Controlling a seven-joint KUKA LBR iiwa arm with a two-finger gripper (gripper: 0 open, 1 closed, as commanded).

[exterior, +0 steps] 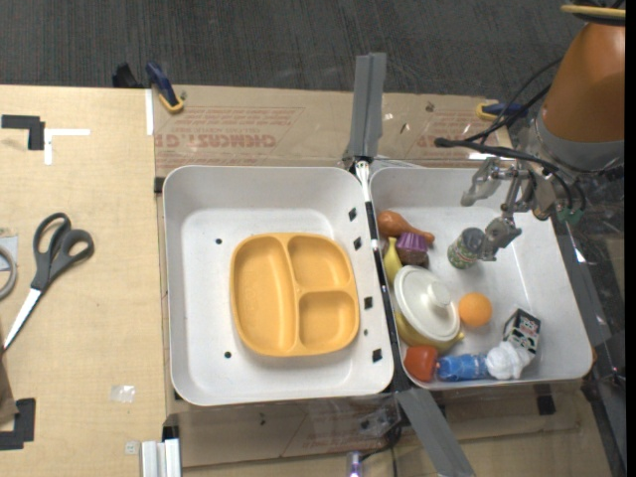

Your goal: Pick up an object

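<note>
My gripper (494,229) hangs over the upper middle of the right bin (566,276), reached in from the right side. I cannot tell how it is set, open or closed: it shows from above as a tangle of grey metal and cable, and nothing visible sits in its grasp. A small round greenish-grey piece (463,249) lies at its tip; I cannot say whether that is a loose object or part of my tool.

Just below and slightly apart lies an orange ball (476,310), the clearest target, with bare white floor around it. To its left, touching or nearly so, is a white lidded pot (427,304). Beyond that, against the dividing wall, are a purple toy (413,250), an orange-brown piece (392,223) and a yellow banana-like shape (392,262). Along the near edge sit a red piece (420,363), a blue and white bundle (482,366) and a small printed carton (522,330).

The left bin (189,286) holds a yellow divided tray (295,294). Scissors (47,261) lie on the wooden bench (79,366), well apart.

I judge this the approach step, nothing lifted yet. Next I need to centre over one isolated thing, likely the ball, descend and close squarely; it may roll.
</note>
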